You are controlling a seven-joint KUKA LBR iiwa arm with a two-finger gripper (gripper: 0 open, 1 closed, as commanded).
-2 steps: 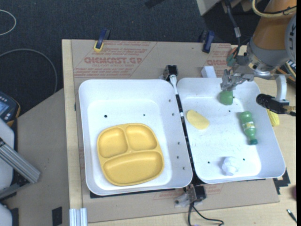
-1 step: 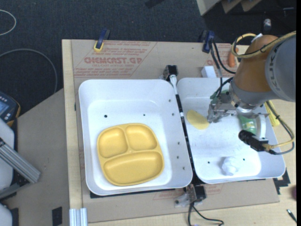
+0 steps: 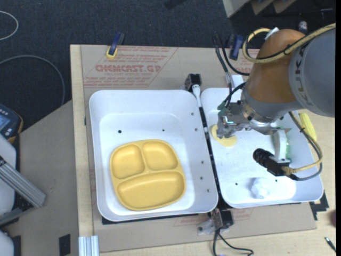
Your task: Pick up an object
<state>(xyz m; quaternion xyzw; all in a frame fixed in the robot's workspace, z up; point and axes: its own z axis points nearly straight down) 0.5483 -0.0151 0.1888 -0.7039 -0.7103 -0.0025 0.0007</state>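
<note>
The gripper hangs low over the right bin just above a pale yellow piece near its left wall; whether the jaws are open cannot be told, and the close wall could spoil the grasp.

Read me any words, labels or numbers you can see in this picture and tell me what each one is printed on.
"CHEMCAST.GP": large red letters on the brown protective sheet covering the bench, above the left bin; the last characters are uncertain.
Smaller red lines above and below that word on the same sheet: too small and blurred to read.
Faint red print on the sheet near the bottom edge, below the bins: unreadable.
Dark lettering on the grey arm: cut off, unreadable.
</note>
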